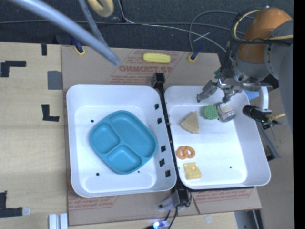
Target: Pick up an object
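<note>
My pincer (215, 92) hangs spread open over the right bin (248, 149), gripping nothing I can see. The green object (209, 112) lies just below it, with a sandwich wedge (190, 123) beside.

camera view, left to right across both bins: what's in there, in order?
blue divided plate → pretzel → tan wedge → green knobbly piece → tool over the right bin's far end. Left out: the yellow cheese block, which sits under the same column as the pretzel and wedge.
</note>
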You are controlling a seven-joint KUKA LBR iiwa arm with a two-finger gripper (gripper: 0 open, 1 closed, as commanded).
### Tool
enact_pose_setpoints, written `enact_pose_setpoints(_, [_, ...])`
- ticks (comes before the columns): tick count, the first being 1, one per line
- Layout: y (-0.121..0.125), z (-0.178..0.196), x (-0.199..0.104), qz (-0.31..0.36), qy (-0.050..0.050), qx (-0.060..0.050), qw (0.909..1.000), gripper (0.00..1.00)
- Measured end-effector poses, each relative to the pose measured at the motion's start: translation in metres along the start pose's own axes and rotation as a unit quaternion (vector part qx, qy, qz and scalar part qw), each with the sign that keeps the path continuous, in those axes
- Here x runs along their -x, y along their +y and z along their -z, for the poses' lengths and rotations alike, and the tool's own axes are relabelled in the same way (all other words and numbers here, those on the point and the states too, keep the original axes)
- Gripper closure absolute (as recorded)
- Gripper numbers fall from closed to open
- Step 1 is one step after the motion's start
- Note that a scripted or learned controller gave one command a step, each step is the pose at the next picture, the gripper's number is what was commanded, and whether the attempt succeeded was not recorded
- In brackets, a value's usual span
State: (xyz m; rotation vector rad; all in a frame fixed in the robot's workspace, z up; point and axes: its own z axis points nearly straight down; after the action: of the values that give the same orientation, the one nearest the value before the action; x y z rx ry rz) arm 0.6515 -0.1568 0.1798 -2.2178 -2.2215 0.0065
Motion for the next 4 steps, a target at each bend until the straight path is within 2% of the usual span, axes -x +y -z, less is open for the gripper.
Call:
enact_pose_setpoints(1, [0.000, -0.044, 0.003, 0.000, 0.000, 0.001, 1.0000, 0.00])
enact_pose_setpoints(2, [0.003, -0.091, 0.005, 0.001, -0.004, 0.008, 1.0000, 0.00])
enact_pose_setpoints(3, [0.006, -0.073, 0.006, 0.001, -0.005, 0.014, 0.9999, 1.00])
enact_pose_setpoints(4, [0.005, -0.030, 0.010, 0.000, 0.001, 0.003, 1.0000, 1.00])
